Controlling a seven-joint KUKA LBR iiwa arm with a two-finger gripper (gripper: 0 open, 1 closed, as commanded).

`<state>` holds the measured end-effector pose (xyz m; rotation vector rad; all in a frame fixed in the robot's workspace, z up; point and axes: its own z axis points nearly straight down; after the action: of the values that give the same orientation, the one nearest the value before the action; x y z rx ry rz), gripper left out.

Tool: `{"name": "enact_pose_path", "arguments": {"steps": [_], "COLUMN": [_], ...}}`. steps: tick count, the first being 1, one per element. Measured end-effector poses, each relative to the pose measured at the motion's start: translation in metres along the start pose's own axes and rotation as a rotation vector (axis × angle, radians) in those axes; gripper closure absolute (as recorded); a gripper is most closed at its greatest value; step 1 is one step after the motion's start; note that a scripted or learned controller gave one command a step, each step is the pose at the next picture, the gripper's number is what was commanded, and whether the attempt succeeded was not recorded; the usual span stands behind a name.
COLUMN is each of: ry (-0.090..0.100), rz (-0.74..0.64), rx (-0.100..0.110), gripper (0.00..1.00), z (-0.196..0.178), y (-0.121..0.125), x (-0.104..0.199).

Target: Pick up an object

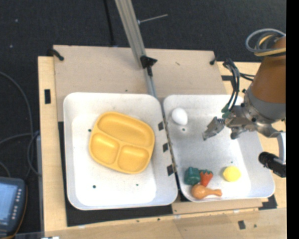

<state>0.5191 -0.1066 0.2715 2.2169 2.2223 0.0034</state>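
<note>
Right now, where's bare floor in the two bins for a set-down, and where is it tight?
Left bin: bare strips on all sides of the yellow divided plate, widest along the near edge. Right bin: bare middle between the white ball and the yellow ball, under the gripper. Tight: near edge, where the green toy, the carrot and the orange drumstick cluster.

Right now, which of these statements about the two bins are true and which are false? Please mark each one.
1. The yellow tray lies in the left bin. True.
2. The white egg lies in the tray. False: it is in the right bin.
3. The gripper holds the yellow ball. False: the ball lies on the bin floor.
4. An orange drumstick lies near the right bin's front edge. True.
</note>
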Motion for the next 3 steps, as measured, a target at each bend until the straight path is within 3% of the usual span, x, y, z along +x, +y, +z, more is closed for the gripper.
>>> {"name": "enact_pose_path", "arguments": {"steps": [1, 3], "ry": [0.000, 0.000], "rz": [0.003, 0.003], "rx": [0.000, 0.006], "gripper": [0.00, 0.00], "z": [0.000, 0.105], "y": [0.000, -0.012], "x": [0.000, 0.008]}}
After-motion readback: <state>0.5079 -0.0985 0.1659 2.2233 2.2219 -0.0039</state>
